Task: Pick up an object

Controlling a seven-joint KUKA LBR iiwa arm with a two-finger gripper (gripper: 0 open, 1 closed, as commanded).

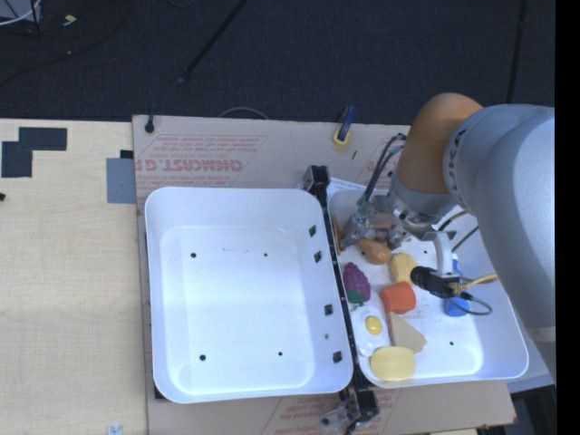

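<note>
My gripper (376, 229) hangs low over the back of the right bin (471, 356), right above a brown bread-like piece (373, 250). The wrist hides much of what lies under it. In front of it lie a purple grape bunch (356, 283), a small yellow piece (401, 266), an orange-red block (398, 297), a fried egg (370, 325), a tan wedge (408, 335) and a yellow lemon-like piece (392, 363).
The left bin (172, 243) sits beside the right one, with a black divider (333, 275) between them. A blue ring (456, 306) lies at the right of the right bin. The big grey arm (507, 198) covers the bin's far right corner.
</note>
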